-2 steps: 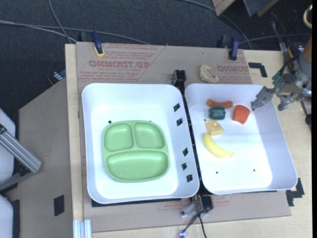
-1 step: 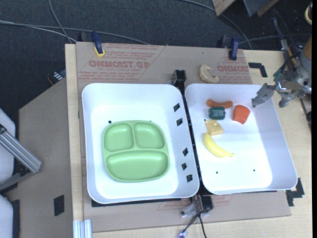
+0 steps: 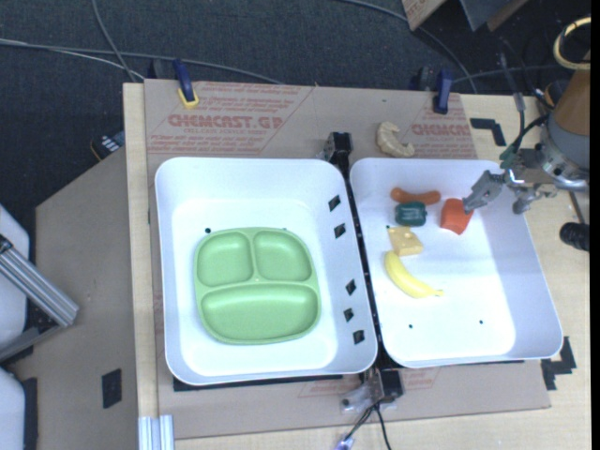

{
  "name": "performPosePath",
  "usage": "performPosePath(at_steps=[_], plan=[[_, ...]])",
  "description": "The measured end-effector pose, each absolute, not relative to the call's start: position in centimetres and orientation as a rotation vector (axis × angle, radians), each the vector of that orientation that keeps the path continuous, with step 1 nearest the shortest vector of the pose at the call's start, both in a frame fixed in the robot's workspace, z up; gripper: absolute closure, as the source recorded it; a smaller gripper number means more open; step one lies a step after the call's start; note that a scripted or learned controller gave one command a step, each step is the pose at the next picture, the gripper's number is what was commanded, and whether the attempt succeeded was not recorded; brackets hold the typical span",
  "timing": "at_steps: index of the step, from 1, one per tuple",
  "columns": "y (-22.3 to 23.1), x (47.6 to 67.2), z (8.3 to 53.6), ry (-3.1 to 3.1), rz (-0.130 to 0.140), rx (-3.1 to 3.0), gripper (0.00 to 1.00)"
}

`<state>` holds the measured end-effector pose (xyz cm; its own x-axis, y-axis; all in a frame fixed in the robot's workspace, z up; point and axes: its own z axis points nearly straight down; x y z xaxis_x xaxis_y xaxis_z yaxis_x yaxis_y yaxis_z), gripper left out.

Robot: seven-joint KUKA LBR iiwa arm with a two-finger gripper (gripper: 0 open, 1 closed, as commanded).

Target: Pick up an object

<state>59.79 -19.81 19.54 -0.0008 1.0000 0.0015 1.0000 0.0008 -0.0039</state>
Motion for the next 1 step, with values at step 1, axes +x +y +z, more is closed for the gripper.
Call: performPosePath(at_steps=[1], plan=[[-20.33, 59.50, 13.52, -2.218, 0.003, -2.219, 0.00]])
